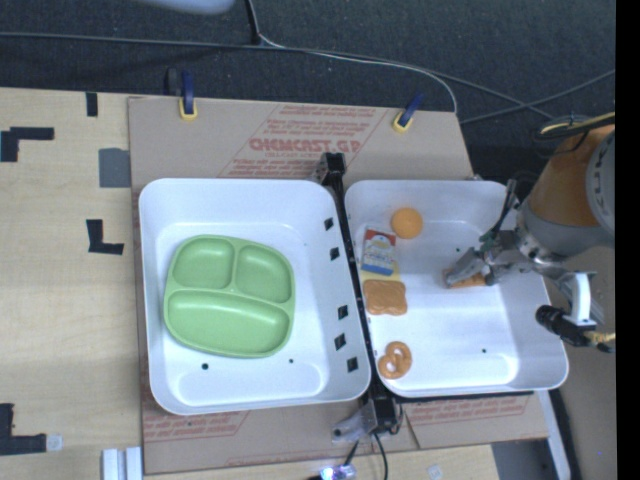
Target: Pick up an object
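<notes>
On the tabletop [60,268], the right bin [500,358] holds the tool [468,276] low over a small orange piece [470,282], its grip impossible to tell, so nothing looks lifted and the pick remains undone.

1. Left bin [160,368]: white plastic, smooth, faintly glossy.
2. Right bin [540,363]: same white plastic, smooth, soft sheen on floor.
3. Divided plate [230,296]: pale green plastic, smooth, satin finish.
4. Cardboard sheet [300,138] under bins: brown, matt, printed in red.
5. Bench top [60,298]: light wood look, matt.
6. Gripper [468,273]: dull grey metal look, matt.
7. Orange ball [406,222]: smooth, matt.
8. Waffle piece [385,297]: tan, ridged surface, matt.
9. Pretzel [395,359]: orange-brown, smooth, slight shine.
10. Small packet [378,252]: printed, glossy-looking wrap.
</notes>
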Controlling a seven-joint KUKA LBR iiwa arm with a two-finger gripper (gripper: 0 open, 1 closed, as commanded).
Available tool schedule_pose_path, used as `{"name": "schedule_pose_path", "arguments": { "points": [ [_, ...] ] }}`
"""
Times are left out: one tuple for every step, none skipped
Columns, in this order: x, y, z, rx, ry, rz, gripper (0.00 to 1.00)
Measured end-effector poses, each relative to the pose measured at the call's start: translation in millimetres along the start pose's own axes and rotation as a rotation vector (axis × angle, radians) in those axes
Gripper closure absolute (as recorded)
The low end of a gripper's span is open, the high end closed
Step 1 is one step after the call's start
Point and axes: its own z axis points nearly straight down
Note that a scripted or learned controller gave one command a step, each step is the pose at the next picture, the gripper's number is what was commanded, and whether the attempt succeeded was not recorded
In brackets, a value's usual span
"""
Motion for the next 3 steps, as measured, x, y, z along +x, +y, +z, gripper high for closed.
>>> {"name": "schedule_pose_path", "arguments": {
  "points": [
    [4.2, 1.5, -62.7, -0.001, 0.003, 0.0, 1.0],
    [4.5, 2.7, -106.6, 0.0, 0.003, 0.0, 1.0],
    [62.4, 17.0, -100.2, 0.004, 0.006, -0.005, 1.0]
  ]
}}
